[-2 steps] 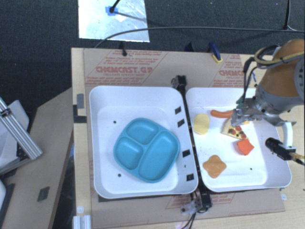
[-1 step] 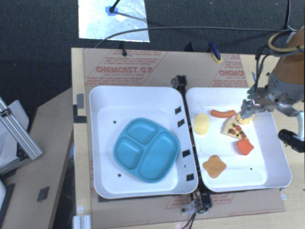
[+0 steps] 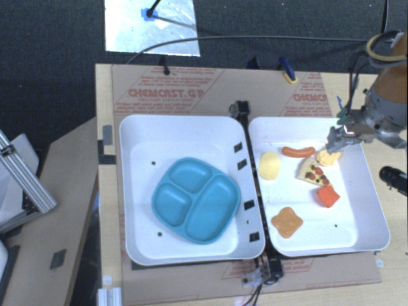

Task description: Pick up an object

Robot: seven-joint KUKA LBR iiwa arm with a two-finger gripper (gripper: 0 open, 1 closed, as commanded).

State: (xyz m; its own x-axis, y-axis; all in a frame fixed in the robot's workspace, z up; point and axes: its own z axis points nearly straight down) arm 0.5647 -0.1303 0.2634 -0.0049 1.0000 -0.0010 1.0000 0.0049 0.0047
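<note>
The gripper (image 3: 340, 139) hangs low over the far right corner of the right bin (image 3: 370, 231), on the grey arm (image 3: 387, 110) that enters from the right side of the camera view. Whether it is open, closed or gripping cannot be told at this resolution. Directly beneath its tip, and apparently touching it, lies a small pale yellow piece (image 3: 327, 158), probably toy food; this is the likeliest pick target, though no grasp is visible. Just beside the tip, toward the bin centre, lies a pizza slice (image 3: 312, 172), with a small sausage (image 3: 298, 151) a little farther off along the far wall. An orange-red block (image 3: 327, 196) sits near the tool on its near side. Farther out are a yellow rounded piece (image 3: 269, 166) close to the divider between the bins and an orange flat piece (image 3: 286, 222) toward the near wall. Well apart, the left bin (image 3: 137, 171) holds a blue divided plate (image 3: 196, 199). Judged by appearance, the pale yellow piece is light, rigid moulded plastic with a smooth, possibly slippery surface, and is not fragile. It should be taken across its narrowest width, centred between the fingers, as an off-centre hold may squeeze it out. The adjacent pizza slice leaves little clearance on that side.
</note>
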